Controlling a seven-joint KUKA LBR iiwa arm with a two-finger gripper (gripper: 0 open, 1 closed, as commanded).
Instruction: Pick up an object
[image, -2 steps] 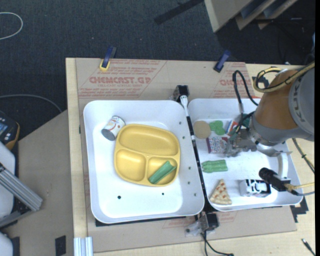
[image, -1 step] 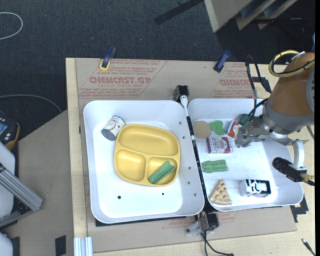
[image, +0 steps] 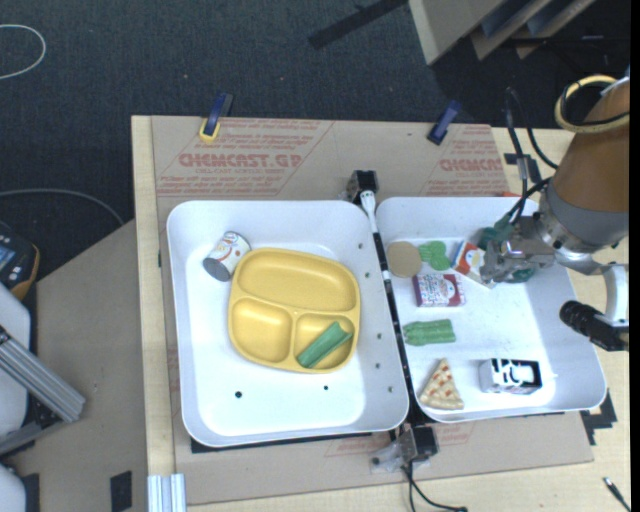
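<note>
Here, claw (image: 497, 262) is hanging low in the right bin (image: 560, 395), over a red-and-white item (image: 467, 258) beside a green piece (image: 435, 254); grip state unreadable. Red-and-white packet (image: 438, 290) is lying flat just below-left.

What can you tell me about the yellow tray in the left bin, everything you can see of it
The yellow tray is a rounded, glossy plate that looks like plastic, split into three sections: one long one across the top and two smaller ones below. It lies flat in the left bin, near its middle. A green vegetable-like piece lies slanted in the lower right section; the other sections look bare. A small can lies on its side at the tray's upper left edge, seemingly touching it.
</note>
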